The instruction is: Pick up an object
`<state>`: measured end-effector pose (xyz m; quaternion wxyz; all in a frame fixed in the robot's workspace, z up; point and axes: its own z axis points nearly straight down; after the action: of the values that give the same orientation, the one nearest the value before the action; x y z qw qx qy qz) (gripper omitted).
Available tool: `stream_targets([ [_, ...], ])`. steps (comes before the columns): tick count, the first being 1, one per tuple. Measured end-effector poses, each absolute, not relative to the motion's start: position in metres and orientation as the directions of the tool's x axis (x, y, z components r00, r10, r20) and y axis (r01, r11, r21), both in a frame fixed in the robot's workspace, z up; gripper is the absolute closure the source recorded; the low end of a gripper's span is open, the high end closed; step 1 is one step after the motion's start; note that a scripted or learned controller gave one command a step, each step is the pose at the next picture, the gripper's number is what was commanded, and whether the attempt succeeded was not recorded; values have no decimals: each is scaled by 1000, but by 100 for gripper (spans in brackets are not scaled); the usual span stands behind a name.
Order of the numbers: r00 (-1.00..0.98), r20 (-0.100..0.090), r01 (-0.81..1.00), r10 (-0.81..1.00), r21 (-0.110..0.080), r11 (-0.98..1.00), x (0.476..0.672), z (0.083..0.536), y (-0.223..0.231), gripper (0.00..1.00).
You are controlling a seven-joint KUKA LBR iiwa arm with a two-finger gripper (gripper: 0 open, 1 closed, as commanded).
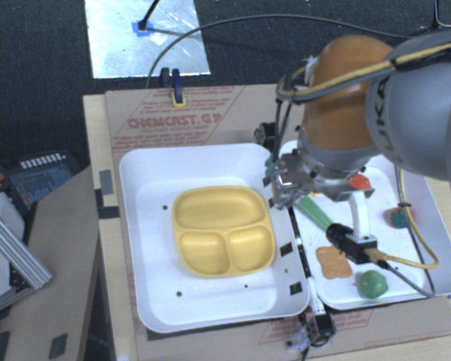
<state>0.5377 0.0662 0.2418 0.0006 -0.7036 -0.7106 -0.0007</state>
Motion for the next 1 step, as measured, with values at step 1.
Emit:
stream_targets([
  [1, -9, 1, 1000, 1000, 0, 9, 525, 238, 107, 100],
])
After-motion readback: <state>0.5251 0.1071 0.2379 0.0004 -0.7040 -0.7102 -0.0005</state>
